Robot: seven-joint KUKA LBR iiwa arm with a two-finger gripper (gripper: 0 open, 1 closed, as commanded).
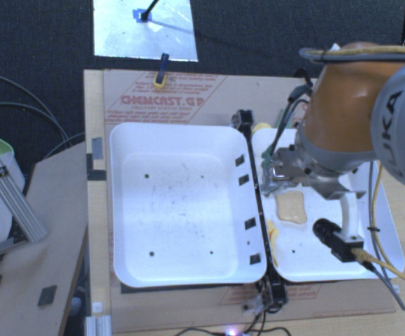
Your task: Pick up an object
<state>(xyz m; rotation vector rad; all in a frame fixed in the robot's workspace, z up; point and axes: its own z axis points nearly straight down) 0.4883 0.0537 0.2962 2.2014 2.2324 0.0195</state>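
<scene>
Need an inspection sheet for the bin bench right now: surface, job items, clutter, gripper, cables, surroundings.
Surface: left bin and right bin, white, side by side on a printed board.
Job's things: tan flat piece in the right bin; yellow bit at its far left corner; yellow strip along its left wall.
Clutter: nothing seen.
Grippers: gripper low over the right bin, beside the tan flat piece.
Cables: black cables on the floor, left.
Surroundings: metal sheet, dark carpet, aluminium rail.
</scene>
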